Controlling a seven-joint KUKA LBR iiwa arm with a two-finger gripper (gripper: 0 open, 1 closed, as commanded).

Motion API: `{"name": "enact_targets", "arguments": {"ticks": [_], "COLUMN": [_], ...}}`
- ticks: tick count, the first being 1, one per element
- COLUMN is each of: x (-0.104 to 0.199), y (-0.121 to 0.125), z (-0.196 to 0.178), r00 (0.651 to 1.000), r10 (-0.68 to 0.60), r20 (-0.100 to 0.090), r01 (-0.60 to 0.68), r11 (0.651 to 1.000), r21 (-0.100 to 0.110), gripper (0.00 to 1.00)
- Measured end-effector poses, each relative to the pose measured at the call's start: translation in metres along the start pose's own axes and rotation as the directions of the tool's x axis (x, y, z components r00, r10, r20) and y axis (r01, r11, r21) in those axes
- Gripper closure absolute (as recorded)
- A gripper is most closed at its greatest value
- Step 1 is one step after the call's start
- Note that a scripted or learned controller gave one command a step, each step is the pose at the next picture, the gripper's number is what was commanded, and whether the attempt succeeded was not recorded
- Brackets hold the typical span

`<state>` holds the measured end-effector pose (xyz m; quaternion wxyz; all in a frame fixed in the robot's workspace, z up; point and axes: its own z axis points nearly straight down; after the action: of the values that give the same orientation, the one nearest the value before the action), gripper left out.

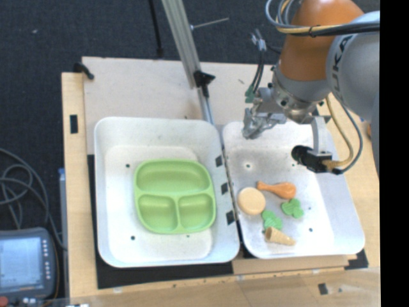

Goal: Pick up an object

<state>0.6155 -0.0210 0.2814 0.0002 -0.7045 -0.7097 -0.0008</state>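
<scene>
My gripper [250, 128] hangs over the far left corner of the right bin [332, 226], with nothing visible between its fingers. Well nearer the front of that bin lie the toy foods: an orange drumstick [278, 189], a round tan biscuit [251, 201], a green clover-shaped piece [293, 208], another green piece [272, 220] and a tan cone [278, 236]. All of them lie apart from the gripper.
The left bin [115, 139] holds a green divided plate [174, 195]. A slanted metal pole [185, 43] stands behind the bins. A black cable connector [310, 158] hangs off the arm above the right bin. A screen [22, 264] sits at the lower left.
</scene>
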Motion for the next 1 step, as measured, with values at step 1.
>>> {"name": "enact_targets", "arguments": {"ticks": [1], "x": [0.0563], "y": [0.0009], "z": [0.0180], "r00": [1.000], "r10": [0.000], "r20": [0.001], "r01": [0.000], "r11": [1.000], "r21": [0.003], "gripper": [1.00]}}
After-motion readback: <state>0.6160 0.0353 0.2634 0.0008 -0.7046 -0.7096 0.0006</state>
